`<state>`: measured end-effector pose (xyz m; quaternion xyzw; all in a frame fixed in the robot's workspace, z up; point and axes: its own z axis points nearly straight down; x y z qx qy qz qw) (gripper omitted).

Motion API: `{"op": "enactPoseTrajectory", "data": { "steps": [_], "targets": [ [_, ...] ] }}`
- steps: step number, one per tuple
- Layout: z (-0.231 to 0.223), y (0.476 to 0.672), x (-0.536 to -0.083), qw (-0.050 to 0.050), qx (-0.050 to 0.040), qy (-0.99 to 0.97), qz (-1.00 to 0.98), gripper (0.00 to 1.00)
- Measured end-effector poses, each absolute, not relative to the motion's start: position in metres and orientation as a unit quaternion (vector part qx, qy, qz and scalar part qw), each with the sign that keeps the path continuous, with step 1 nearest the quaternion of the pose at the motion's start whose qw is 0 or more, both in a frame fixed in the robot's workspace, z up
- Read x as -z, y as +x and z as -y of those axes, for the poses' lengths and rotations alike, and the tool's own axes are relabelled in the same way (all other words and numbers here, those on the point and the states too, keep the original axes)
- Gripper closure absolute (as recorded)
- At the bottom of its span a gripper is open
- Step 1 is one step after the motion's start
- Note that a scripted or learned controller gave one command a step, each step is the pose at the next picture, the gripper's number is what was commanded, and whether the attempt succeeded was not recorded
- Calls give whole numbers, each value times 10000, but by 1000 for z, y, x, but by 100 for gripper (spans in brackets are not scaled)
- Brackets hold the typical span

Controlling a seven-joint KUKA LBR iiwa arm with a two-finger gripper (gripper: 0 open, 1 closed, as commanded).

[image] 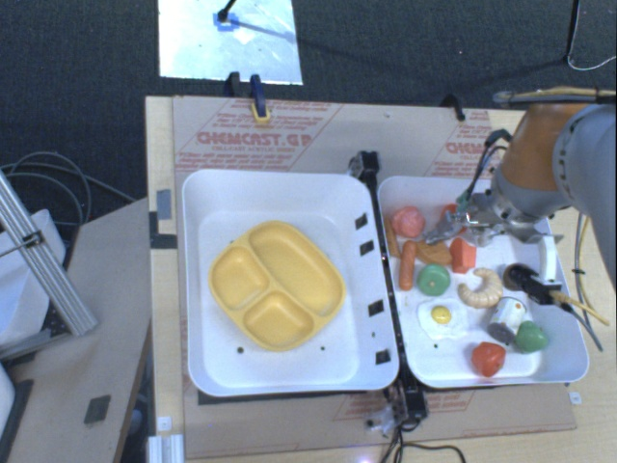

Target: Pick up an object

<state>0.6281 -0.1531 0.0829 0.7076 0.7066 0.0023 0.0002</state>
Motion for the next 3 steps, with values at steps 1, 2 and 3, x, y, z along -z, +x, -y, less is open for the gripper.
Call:
{"op": "enactPoseTrajectory", "data": {
  "steps": [1,2,3],
  "targets": [
    [148,574,-90,66,-47,7076,-7066,0],
    [148,578,-102,87,-59,7066,-7075,100],
    [60,654,-191,48,-50,7024,-7118,100]
  ]
}}
